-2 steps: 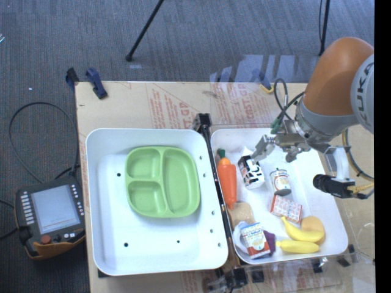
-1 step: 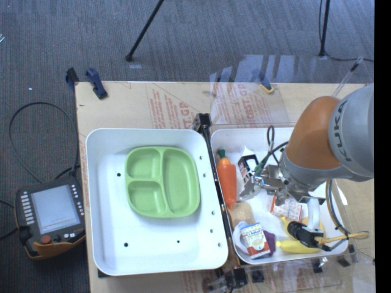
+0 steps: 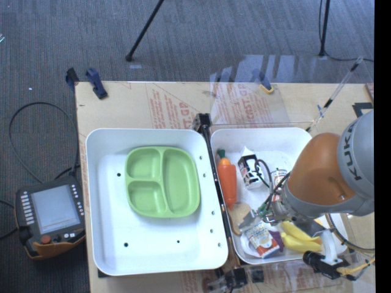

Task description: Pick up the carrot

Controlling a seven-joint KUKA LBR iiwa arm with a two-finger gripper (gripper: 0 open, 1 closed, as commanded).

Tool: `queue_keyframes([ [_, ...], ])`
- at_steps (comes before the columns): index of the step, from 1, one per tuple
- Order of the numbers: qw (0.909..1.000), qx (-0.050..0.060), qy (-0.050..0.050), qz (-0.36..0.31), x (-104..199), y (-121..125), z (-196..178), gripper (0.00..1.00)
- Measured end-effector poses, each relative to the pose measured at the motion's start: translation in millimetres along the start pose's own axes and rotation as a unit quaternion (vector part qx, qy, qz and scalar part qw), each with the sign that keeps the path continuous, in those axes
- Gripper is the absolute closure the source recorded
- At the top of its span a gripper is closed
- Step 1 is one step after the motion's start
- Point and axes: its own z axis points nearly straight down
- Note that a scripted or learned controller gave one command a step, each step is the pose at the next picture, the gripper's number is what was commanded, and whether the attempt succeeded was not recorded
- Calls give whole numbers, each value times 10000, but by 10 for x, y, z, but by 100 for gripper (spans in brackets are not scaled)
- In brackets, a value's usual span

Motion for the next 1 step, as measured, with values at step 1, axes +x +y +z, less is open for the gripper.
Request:
queue_keyframes([
  [1, 10000, 46, -26, -48, 803, 436, -693, 0],
])
